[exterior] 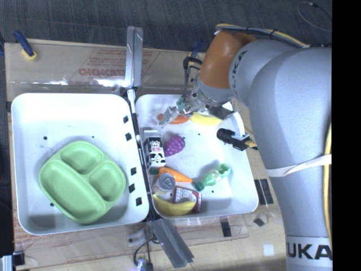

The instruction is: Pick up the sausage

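Item: sausage (163,117). Judged to be the small reddish-brown piece at the far end of the right bin (211,148), near the corner next to the left bin (34,123). It is small and partly blurred, so the identification is tentative.

Adjoining: an orange piece (179,119), touching or nearly touching the sausage on the arm's side. Beyond that is a pale yellow piece (204,118).

Gripper (184,103): low over the far end of the bin, just above the orange piece and beside the sausage, not squarely over it. The view does not show whether it is open or closed, or whether it has hold of anything.

Further out, same bin: purple grapes (175,145) near the middle. A heap at the near end holds a carrot (179,176), a green bottle (212,176), a can (165,183) and a banana (175,207).

Left bin: one green divided plate (82,180).

Hazards, as judged:
- Wrong item taken. The gripper sits closer to the orange piece than to the sausage, so closing here would likely catch that piece, or both together.
- Slip. The sausage looks small and rounded, and an off-centre grip could squeeze it out sideways.
- Wall contact. The sausage lies near the bin's corner, so a descent shifted toward it could hit the rim or pin the piece against the wall.
- Empty closure, if the approach stays over the neighbouring piece.
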{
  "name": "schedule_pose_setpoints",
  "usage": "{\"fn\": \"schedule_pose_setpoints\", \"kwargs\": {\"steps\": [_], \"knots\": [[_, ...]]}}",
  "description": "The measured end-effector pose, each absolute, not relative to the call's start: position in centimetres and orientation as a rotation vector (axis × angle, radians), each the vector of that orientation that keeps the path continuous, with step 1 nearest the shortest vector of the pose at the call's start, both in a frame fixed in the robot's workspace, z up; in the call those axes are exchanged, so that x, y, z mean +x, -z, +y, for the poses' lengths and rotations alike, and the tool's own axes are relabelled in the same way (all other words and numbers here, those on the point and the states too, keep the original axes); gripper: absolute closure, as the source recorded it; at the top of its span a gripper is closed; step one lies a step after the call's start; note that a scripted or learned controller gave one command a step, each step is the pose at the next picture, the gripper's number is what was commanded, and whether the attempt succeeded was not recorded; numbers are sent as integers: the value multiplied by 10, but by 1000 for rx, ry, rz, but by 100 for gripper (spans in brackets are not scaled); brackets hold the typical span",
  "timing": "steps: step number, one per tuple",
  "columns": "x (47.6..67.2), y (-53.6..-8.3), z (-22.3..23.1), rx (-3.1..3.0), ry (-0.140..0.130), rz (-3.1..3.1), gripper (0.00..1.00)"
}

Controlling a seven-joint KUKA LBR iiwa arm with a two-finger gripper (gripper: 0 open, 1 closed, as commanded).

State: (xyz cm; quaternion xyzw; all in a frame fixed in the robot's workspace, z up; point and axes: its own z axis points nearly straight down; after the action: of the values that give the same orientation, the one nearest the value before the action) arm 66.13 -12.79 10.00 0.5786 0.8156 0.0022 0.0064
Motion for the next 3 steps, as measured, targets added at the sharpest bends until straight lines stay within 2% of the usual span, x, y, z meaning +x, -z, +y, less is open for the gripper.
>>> {"fn": "schedule_pose_setpoints", "kwargs": {"steps": [1, 2, 3], "knots": [[663, -111, -128, 1802, -5, 2554, 100], [662, -110, -128, 1802, -5, 2554, 0], [651, -101, -103, 1744, -7, 2592, 0]]}}
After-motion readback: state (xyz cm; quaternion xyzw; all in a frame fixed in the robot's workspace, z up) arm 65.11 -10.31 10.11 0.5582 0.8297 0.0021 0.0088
